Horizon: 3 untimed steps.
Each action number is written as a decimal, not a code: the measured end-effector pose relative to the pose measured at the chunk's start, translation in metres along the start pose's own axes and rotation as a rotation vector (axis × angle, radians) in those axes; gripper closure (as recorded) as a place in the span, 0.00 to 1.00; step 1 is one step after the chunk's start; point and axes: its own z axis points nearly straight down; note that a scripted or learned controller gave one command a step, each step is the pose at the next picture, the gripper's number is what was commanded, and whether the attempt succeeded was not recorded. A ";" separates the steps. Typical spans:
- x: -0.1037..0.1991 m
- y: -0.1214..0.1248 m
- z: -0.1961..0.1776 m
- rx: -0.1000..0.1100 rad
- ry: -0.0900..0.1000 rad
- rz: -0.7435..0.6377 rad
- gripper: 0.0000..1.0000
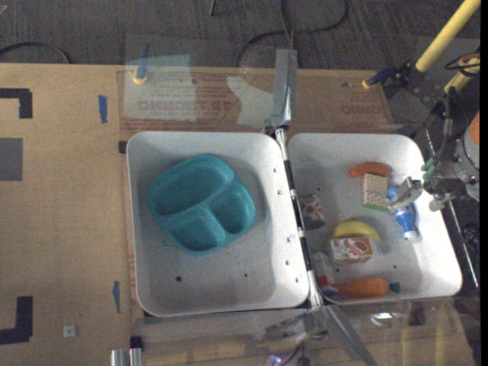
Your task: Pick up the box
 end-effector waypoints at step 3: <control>0.056 0.077 0.136 -0.012 -0.008 0.312 1.00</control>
